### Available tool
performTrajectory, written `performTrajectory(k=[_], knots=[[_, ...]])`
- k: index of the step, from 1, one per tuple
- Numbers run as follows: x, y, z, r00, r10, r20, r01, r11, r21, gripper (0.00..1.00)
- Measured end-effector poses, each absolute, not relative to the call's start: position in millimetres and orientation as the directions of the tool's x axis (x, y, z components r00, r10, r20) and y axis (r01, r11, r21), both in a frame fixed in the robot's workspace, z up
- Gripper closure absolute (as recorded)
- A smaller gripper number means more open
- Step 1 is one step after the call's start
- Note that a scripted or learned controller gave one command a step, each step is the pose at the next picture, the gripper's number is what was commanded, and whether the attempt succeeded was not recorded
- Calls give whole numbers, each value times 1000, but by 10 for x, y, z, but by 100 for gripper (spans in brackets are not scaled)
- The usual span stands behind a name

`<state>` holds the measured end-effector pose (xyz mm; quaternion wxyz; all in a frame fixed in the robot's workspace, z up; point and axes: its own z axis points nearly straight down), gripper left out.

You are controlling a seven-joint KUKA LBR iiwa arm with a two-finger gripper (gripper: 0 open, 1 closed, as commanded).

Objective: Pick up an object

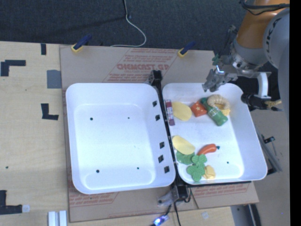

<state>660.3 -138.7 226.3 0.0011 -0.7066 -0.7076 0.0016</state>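
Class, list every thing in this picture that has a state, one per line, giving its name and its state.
gripper: above the right bin's far edge, holding nothing visible
left bin: upright, level
right bin: upright, holding toy foods
green bottle: lying on its side
orange carrot: lying flat

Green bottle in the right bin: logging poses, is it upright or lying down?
Lying down. The green bottle rests on its side on the right bin floor, beside the red piece.
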Motion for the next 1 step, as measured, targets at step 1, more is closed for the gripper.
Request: performTrajectory(k=[1], knots=[[6594, -1073, 3429, -5, 1000, -1, 1000, 5, 12, 100]])
